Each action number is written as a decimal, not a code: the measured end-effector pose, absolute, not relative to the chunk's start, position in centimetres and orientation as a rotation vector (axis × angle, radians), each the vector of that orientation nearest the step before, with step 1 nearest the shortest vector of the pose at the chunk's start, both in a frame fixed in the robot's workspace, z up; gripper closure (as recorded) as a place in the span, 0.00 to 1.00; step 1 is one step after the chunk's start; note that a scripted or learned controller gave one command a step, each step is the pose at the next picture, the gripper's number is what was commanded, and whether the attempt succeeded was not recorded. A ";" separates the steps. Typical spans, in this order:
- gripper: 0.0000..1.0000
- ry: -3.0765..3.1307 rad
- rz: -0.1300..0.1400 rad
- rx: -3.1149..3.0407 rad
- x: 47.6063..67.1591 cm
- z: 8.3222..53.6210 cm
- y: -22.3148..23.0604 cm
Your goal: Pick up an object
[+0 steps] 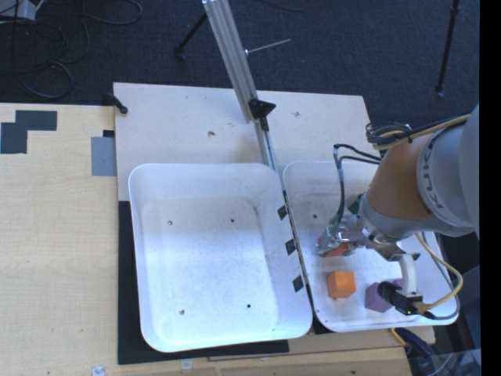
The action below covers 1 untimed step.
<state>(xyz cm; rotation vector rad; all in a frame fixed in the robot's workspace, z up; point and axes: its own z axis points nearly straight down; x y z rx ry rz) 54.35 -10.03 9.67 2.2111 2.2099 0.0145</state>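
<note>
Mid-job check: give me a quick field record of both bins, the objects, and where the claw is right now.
left bin: white, shallow, nothing visible inside
right bin: white, holds the objects and the arm's end
orange block: right bin, near front, lying free
purple block: right bin, right of the orange block, apart from it
claw: low in the right bin, just behind the orange block; a small reddish item sits at its tip, grip unclear
arm: reaching in from the right

Fixed camera above bench [63, 210], looking down aslant; both bins [149, 210] visible
</note>
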 end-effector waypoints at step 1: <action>1.00 2.228 0.008 2.214 53.5 19.4 0.5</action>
